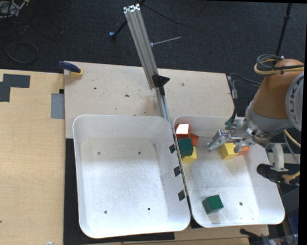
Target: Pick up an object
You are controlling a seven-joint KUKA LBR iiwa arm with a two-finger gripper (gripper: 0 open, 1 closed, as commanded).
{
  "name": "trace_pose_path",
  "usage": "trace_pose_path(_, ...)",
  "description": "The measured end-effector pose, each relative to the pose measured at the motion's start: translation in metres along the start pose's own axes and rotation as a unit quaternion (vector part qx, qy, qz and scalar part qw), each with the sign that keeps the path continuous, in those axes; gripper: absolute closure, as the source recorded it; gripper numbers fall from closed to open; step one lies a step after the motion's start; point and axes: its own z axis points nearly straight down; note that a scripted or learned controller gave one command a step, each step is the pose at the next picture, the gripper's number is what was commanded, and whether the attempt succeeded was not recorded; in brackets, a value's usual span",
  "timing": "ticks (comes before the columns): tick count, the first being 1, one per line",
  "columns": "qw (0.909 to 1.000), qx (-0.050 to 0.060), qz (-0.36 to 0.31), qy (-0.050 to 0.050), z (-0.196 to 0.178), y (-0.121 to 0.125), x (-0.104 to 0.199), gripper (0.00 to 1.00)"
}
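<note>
Item: yellow block (228, 150) | location: right bin (271, 211), far side, at hand (225, 140) | hand grip: cannot tell | handling, judged: light, rigid, smooth-faced, not fragile | hold: two opposite flat faces, mid-height | neighbours: green block (212, 203) well apart.

Even, fairly bright overhead light falls on the counter (119, 87). The white bins (125, 179) glare mildly, and one small block (182, 129) washes out to white. Shadows are soft and short. The picture is slightly grainy; the dark floor (71, 24) loses detail.
</note>
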Motion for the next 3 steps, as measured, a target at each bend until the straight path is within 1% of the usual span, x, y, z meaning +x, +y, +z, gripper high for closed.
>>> trace_pose_path(1,1.0000,0.000,0.001,0.000,0.055,-0.002,0.008,0.00)
trace_pose_path(2,1.0000,-0.004,0.001,-0.001,0.084,-0.001,0.009,0.00)
trace_pose_path(3,1.0000,-0.003,0.004,0.000,0.074,-0.001,0.008,1.00)
